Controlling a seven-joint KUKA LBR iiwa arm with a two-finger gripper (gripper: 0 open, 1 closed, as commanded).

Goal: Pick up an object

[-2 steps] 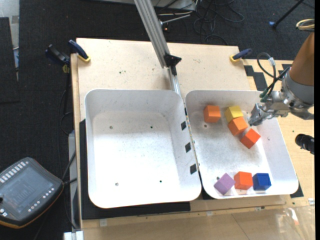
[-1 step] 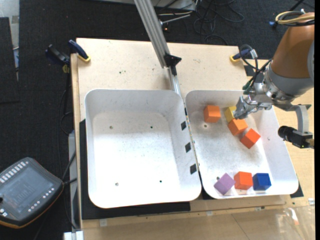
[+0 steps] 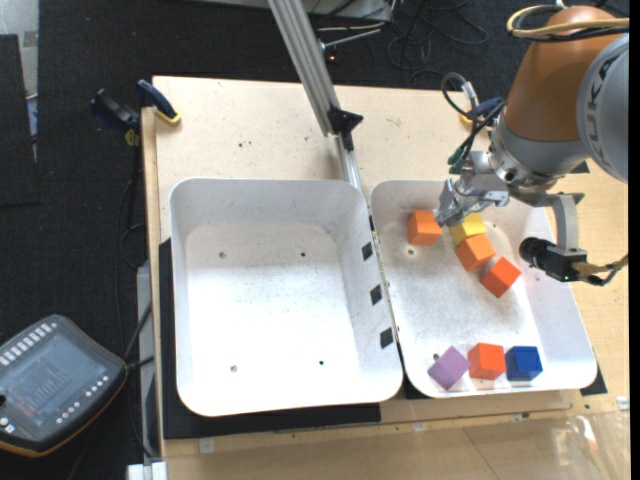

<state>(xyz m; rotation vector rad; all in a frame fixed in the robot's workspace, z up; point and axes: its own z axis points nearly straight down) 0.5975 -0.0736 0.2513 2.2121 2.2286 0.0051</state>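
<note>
Gripper [image 3: 462, 211], grip unreadable from here, hovers over yellow block [image 3: 468, 230]: light, rigid, best pinched across flat sides.

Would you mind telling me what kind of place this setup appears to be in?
Probably a robotics lab test bench: a grey and orange robot arm reaches over two shallow white plastic bins, small coloured foam blocks lie in the right one, and a grey handheld control pendant sits alongside.
</note>
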